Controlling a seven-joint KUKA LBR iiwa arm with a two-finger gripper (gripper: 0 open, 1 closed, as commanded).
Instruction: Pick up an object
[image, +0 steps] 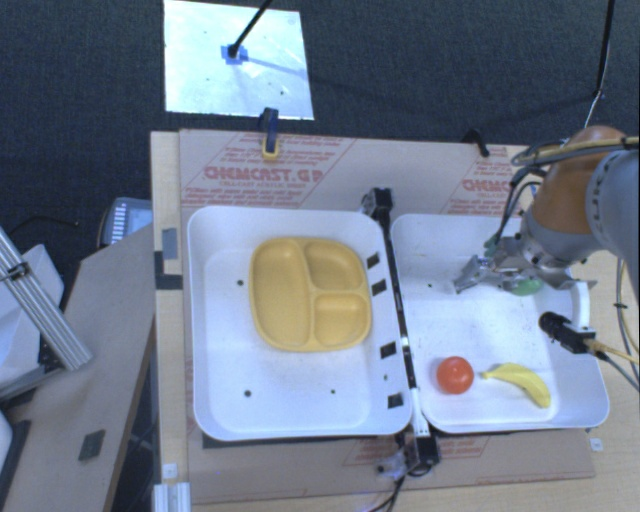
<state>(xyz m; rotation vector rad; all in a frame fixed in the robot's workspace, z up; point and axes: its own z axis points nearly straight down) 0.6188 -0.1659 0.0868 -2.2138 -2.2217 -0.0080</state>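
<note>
Two white bins on your surface (300, 165): end effector (478, 275) looks spread, unladen; lower squarely over the green thing (526, 285)

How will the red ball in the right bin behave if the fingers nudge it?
The red ball looks round and smooth, so it probably rolls away. It lies close to the banana, which may stop it. Likely light, possibly slippery.

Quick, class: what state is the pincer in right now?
Pincer: low in the right bin, beside a green object; open or closed cannot be told.
</note>
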